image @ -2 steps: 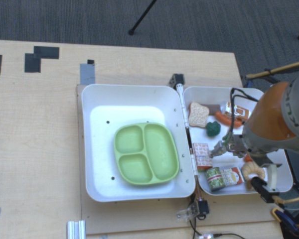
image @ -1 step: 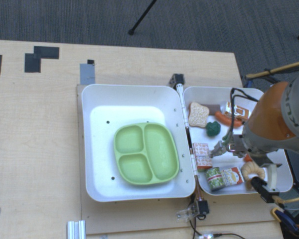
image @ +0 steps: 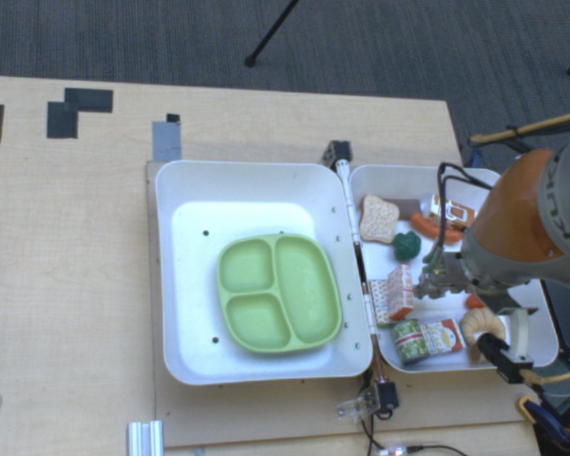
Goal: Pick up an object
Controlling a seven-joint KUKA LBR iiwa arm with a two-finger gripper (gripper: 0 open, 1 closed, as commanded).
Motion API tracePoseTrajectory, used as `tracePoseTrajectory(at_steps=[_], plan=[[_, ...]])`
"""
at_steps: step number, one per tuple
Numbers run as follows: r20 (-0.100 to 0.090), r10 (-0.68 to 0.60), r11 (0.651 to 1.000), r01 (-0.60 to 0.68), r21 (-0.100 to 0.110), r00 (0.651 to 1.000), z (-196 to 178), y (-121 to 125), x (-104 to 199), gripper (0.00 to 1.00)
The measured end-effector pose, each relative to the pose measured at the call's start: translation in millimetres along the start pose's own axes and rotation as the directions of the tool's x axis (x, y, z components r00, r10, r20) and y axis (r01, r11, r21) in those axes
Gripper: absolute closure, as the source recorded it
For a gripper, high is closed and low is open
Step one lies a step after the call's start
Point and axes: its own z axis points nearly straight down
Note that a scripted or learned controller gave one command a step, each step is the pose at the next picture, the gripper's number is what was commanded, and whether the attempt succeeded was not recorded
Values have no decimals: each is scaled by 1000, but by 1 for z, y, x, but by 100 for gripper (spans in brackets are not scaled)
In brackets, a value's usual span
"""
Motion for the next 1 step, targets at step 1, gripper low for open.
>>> tracePoseTrajectory(at_steps=[1], plan=[[0, 0, 1000, 0, 0, 1000, 0, 0, 0, 0]])
